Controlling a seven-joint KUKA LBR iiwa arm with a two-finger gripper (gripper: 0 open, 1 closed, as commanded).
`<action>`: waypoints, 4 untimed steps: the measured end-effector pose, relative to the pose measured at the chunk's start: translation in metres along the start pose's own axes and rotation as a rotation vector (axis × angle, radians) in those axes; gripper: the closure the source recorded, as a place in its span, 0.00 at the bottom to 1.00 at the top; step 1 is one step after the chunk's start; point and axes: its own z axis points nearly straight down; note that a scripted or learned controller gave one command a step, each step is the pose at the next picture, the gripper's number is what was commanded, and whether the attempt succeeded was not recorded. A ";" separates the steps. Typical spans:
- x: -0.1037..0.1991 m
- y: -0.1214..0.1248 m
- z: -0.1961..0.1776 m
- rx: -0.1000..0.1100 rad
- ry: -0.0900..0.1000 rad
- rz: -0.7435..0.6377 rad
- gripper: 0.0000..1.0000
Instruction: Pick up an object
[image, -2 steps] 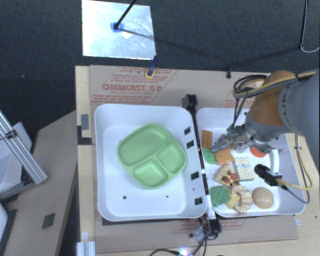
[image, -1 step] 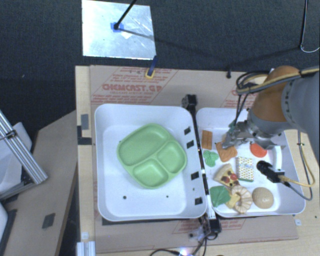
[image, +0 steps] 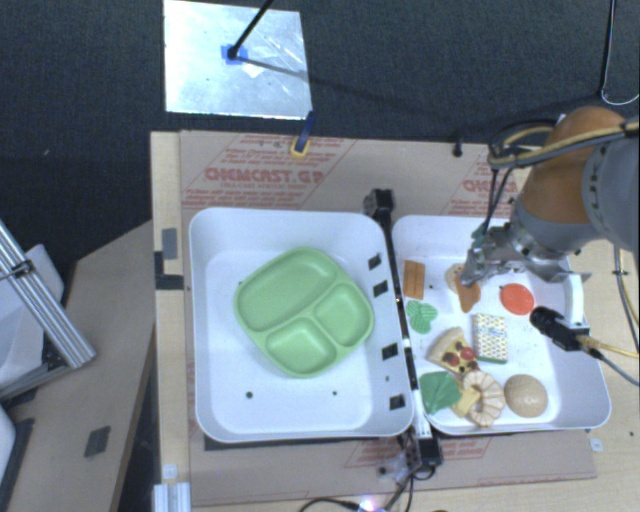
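Observation:
My gripper (image: 472, 272) hangs low over the back middle of the right bin (image: 590, 400). Directly under its tip lies a small brown toy food piece (image: 467, 294), partly hidden by the gripper; whether it is gripped cannot be made out. Close by are a red disc (image: 517, 298) to the right, a patterned block (image: 490, 337) in front, and an orange wafer (image: 413, 279) to the left. Further forward lie a pizza slice (image: 453, 352), a shrimp-like piece (image: 486, 396) and a tan bun (image: 526, 395).
Two green leaf pieces (image: 421, 317) (image: 437, 390) lie along the right bin's left wall. The left bin (image: 215, 400) holds a green divided plate (image: 304, 311). A black divider strip (image: 392, 300) runs between the bins.

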 end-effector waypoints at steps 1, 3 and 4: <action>0.001 0.007 -0.045 -0.001 0.000 -0.001 1.00; 0.045 -0.020 -0.080 0.007 0.002 -0.004 1.00; 0.045 -0.008 -0.070 0.004 0.000 -0.003 1.00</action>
